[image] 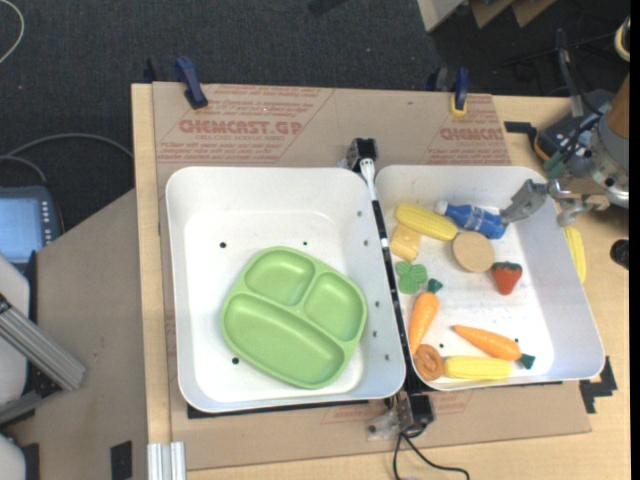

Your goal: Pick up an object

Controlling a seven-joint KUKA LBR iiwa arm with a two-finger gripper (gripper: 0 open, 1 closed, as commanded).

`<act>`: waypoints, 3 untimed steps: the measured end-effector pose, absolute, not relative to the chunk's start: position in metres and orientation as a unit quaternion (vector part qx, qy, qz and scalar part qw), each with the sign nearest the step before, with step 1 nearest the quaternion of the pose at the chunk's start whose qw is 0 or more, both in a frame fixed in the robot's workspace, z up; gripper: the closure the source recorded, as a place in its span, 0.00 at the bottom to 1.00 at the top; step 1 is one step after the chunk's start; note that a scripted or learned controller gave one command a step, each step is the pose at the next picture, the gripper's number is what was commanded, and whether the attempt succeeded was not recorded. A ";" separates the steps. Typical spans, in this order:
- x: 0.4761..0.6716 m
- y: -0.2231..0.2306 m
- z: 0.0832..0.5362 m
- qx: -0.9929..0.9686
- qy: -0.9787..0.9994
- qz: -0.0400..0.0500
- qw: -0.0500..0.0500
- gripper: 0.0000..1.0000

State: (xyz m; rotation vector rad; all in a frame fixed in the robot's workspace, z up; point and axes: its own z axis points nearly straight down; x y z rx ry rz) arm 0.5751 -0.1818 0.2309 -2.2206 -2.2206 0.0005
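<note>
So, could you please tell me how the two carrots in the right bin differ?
The carrot by the divider stands nearly upright in the view, greens toward the far side, beside the broccoli. The carrot near the front lies almost crosswise, greens pointing right, just above the banana. Both are orange with green tops.

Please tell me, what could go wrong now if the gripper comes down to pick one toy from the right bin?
The toys lie crowded: the blue bottle touches the corn and the round tan piece, so the gripper might push neighbours or catch two things. The gripper hangs near the right bin's far rim, which it could strike. The strawberry is small and may slip out.
</note>
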 end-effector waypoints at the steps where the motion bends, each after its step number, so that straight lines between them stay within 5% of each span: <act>1: 0.643 -0.173 0.087 -0.705 -0.709 0.000 0.000 0.00; 2: 0.642 -0.174 0.105 -0.706 -0.708 -0.001 -0.002 1.00; 3: 0.639 -0.122 0.090 -0.706 -0.708 -0.001 -0.006 1.00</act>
